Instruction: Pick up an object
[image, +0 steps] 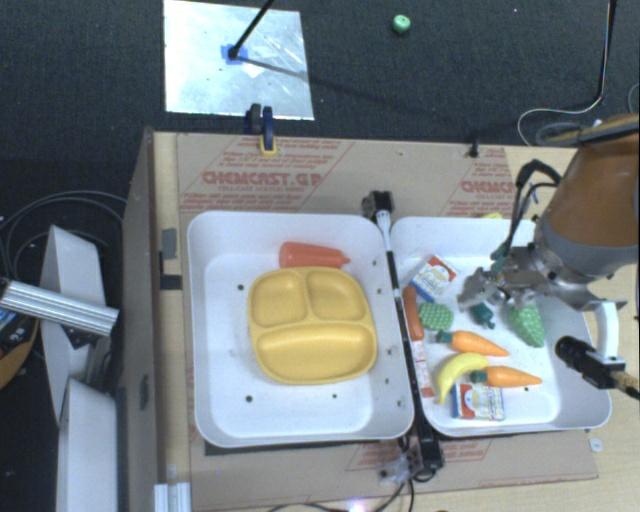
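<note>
Jaws' state couldn't be told, too blurred; gripper (490, 290) hung over the right bin (575, 405), near its middle, nothing visibly held; pick still at the approach step, judging by that; candidates lay close: green block (436, 317) and carrot (476, 343) just beside, banana (454, 372) and small carton (476, 401) nearer the front; next move likely needs a descent centred on one item; yellow plate (311, 325) sat in left bin (225, 400).

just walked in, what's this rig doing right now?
The arm's gripper hangs low over the right bin, among toy food: two carrots, a banana, small cartons and green pieces. Nothing is visibly between its fingers. The left bin holds a yellow divided plate with an orange piece behind it.
</note>
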